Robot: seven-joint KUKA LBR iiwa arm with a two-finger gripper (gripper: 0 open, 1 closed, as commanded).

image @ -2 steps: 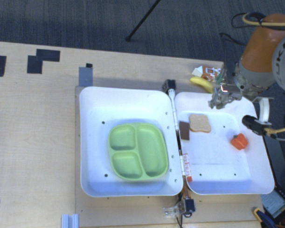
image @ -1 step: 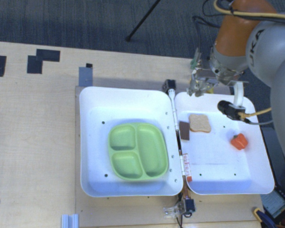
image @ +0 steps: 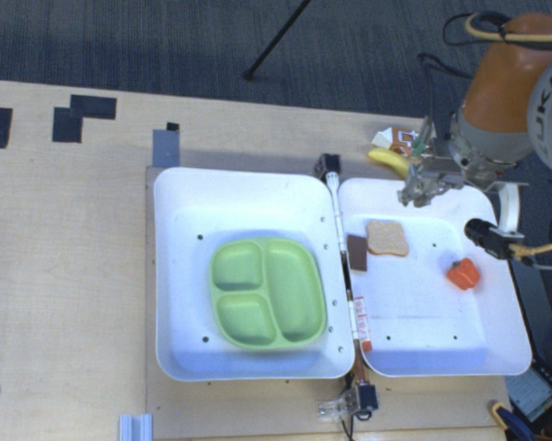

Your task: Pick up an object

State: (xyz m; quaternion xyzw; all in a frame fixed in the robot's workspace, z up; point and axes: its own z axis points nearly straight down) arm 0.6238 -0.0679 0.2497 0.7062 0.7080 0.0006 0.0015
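Observation:
In the right bin (image: 488, 354) lie a tan bread slice (image: 387, 238), a small brown block (image: 356, 252) by the left wall, and an orange piece (image: 464, 274) toward the right. My gripper (image: 420, 195) hangs over the bin's far edge, just above and to the right of the bread slice. It is open, with nothing between its fingers. A green divided plate (image: 267, 292) sits in the left bin (image: 180, 257).
A yellow banana (image: 387, 159) and a small packet (image: 398, 138) lie on the bench behind the right bin, next to the gripper. A black fitting with cable (image: 489, 237) sits at the bin's right rim. The divider between the bins (image: 343, 263) carries a label.

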